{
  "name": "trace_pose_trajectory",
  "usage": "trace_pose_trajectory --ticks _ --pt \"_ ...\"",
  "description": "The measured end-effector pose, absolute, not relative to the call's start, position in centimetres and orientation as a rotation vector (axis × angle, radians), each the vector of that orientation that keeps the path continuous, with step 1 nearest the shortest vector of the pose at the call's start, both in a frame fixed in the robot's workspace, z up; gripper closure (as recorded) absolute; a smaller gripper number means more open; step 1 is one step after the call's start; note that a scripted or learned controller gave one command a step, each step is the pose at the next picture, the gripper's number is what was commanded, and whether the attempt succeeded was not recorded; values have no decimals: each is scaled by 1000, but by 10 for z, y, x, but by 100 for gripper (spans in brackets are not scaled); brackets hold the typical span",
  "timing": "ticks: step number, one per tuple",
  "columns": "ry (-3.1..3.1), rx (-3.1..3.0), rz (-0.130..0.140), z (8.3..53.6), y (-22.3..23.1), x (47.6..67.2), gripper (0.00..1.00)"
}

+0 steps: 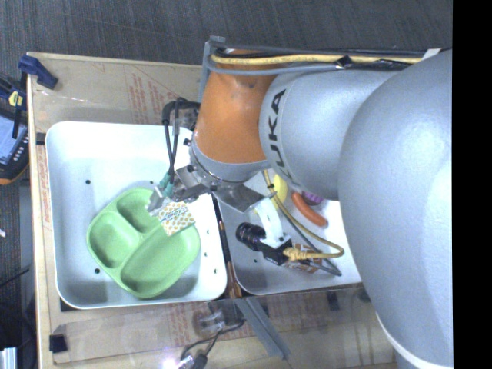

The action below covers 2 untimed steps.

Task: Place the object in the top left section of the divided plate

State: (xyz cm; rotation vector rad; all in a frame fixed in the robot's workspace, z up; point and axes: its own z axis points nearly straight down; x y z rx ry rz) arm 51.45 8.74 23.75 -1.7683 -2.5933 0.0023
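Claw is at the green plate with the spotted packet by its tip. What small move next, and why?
Probably nudge the claw slightly toward the picture's left, over the small upper compartment, before any release. The spotted packet lies about over the ridge between that compartment and the large one of the green plate, so it could land astride. Whether the claw grips it is unclear.

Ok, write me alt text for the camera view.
A grey KUKA arm with an orange band reaches from the right, its gripper over a green divided plastic plate in the left white bin, a small dotted white packet at its tip. The right white bin holds an orange sausage-shaped toy.
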Motion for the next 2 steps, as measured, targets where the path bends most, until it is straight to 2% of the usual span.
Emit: trace_pose_trajectory --ticks 1,2 --pt "-2695 -1604 8 174 145 509 100" --pt "-2695 -1605 8 174 144 510 0"
